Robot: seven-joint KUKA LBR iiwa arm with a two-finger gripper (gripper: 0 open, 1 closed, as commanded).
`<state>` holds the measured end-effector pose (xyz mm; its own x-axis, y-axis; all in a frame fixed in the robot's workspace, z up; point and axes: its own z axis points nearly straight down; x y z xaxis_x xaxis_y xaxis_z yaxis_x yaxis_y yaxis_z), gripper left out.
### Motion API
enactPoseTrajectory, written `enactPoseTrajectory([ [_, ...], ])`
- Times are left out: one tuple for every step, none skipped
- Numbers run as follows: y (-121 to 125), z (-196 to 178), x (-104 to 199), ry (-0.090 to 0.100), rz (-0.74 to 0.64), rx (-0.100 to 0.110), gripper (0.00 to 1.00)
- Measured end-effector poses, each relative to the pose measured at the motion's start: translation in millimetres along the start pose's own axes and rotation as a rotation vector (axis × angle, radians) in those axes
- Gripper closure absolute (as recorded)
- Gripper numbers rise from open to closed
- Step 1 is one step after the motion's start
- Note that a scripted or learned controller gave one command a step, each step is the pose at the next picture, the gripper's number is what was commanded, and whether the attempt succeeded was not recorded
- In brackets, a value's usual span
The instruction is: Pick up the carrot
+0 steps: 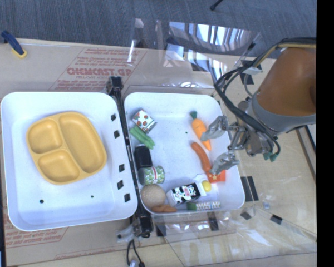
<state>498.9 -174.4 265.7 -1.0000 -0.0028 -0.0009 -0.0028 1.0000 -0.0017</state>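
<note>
Counter [72, 71] carrying two shallow white bins side by side. Left bin [22, 204] holding a yellow divided plate [65, 147]. Right bin [172, 102] holding mixed toy foods. Grey arm [284, 99] reaching in from the right, orange band above the wrist. End effector [219, 146] poised over the right bin's right side, fingers spread wide, nothing between them. Carrot [199, 128] lying in the right bin's upper right part, green top toward the far rim, just beside the upper finger [214, 130]. Orange sausage-like piece [201, 155] just below the carrot. Milk carton [183, 193] near the front rim, green can [152, 174] left of centre, green pod [141, 137] above it.
</note>
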Motion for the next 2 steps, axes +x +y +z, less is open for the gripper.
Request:
enactPoseTrajectory([
  [-35.2, 20.7, -37.2, -0.001, 0.075, 0.000, 0.00],
  [-36.0, 172.5, -66.7, -0.004, 0.219, 0.000, 0.00],
])
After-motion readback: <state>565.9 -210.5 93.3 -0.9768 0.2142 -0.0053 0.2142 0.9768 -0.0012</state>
